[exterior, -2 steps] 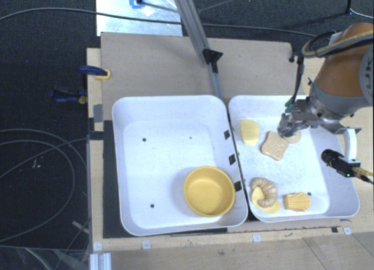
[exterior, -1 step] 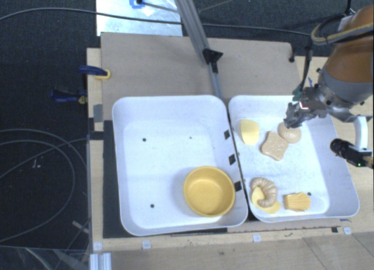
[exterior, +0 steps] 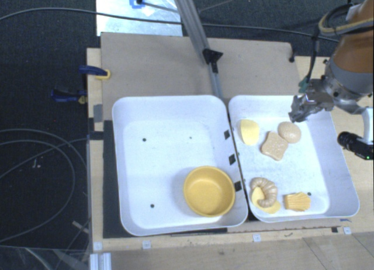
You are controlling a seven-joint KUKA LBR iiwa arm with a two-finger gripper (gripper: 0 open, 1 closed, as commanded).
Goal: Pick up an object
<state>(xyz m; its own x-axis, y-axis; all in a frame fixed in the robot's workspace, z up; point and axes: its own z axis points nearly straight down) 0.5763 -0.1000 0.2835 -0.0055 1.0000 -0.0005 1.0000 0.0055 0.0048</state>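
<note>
In the right bin [exterior: 333, 163] lie several small food toys: a pale yellow wedge [exterior: 249, 131], a tan slice of bread [exterior: 274, 145], a round beige bun [exterior: 289, 132], a curled croissant-like piece [exterior: 265, 192] and a ridged yellow piece [exterior: 297, 201]. My gripper [exterior: 300, 111] hangs over the far part of this bin, just above and behind the beige bun. Nothing shows between its fingertips. A yellow bowl [exterior: 208, 190] sits in the left bin [exterior: 140, 163] near its front right corner.
A slanted metal pole [exterior: 196, 26] crosses the bench behind the bins and ends near the divider between them. A blue and yellow clamp [exterior: 87, 73] grips the bench's left edge. Cables run over the dark floor at left.
</note>
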